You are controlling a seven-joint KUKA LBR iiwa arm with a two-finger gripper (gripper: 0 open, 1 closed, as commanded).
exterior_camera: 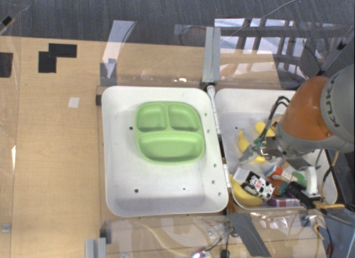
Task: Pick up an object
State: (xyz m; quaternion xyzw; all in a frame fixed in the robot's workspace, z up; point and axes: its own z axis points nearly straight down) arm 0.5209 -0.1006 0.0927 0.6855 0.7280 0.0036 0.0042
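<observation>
On the wooden worktop (50, 157) two shallow white bins sit side by side. The left bin (119, 196) holds a green divided plate (168, 131) with three compartments, lying flat near the middle and a little toward the far side.

The right bin (233, 104) holds a jumble of small things crowded toward its near side. A yellow banana (247, 197) curves along the near left corner, and a small black-and-white patterned item (256, 184) lies on top of it. Another yellow piece (243, 141) sits just beyond, with one more yellow piece (262, 128) further back. A red-and-white item (280, 174) and a dark marker-like object (288, 201) lie to the right of the banana — their exact kinds are hard to make out.

The arm (319, 112), grey with its orange band, reaches in over the right bin from the right. Its end effector (259, 149) hangs low over the clutter, just above the yellow pieces and beside the banana. The wrist hides much of it — whether it is spread or closed, and whether it has anything in its grip, I cannot tell.
</observation>
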